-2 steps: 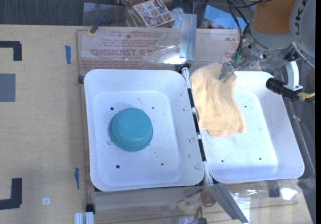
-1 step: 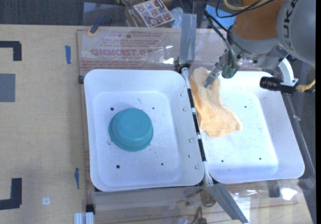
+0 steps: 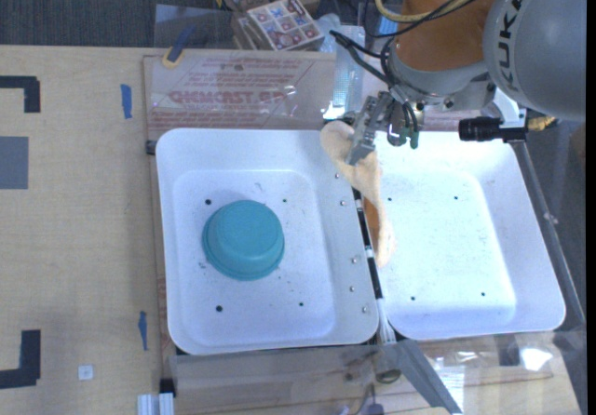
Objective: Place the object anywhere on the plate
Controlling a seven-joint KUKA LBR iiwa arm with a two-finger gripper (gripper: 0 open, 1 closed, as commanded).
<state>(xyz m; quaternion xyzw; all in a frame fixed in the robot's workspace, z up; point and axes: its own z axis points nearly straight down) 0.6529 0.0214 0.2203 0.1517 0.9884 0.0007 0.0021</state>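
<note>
the gripper (image 3: 358,145) hangs over the far end of the seam between the 2 bins, its fingers pinching the top of a limp tan cloth (image 3: 370,197). the cloth droops from the fingers toward the near side, lying along the divider and over the left edge of the right bin (image 3: 484,255). the grey arm (image 3: 521,32) with its orange band reaches in from the far right. well apart to the left, a teal plate (image 3: 244,238) sits upside down like a bowl in the middle of the left bin (image 3: 186,171).
</note>
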